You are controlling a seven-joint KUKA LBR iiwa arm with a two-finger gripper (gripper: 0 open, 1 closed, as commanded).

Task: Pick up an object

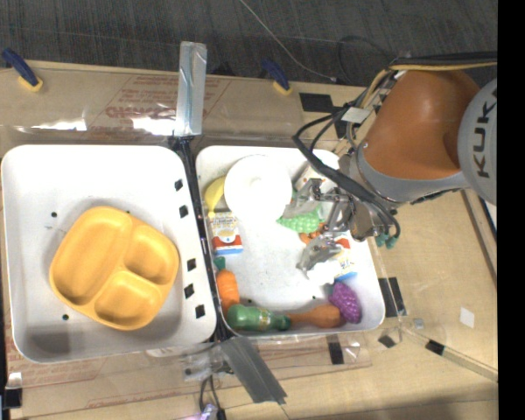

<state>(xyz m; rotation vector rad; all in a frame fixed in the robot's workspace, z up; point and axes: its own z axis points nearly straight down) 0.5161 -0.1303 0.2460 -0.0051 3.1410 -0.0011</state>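
Observation:
My gripper (316, 224) hangs low over the right bin (271, 274), right of its middle, and stands open. One metal finger (311, 191) lies toward the back and the other toward the front. A small green toy with an orange end (295, 223) lies at the left of the gap between them, untouched as far as I can see. Purple grapes (346, 300) sit at the front right corner. Along the front wall lie an orange carrot-like piece (319, 317) and a green bottle-shaped toy (255, 318).
A round white plate (258, 186) lies at the back of the right bin, with a yellow banana (213, 194) and a small carton (226, 234) on its left. An orange toy (227, 286) rests by the left wall. The left bin (26, 182) holds a yellow divided plate (114, 265).

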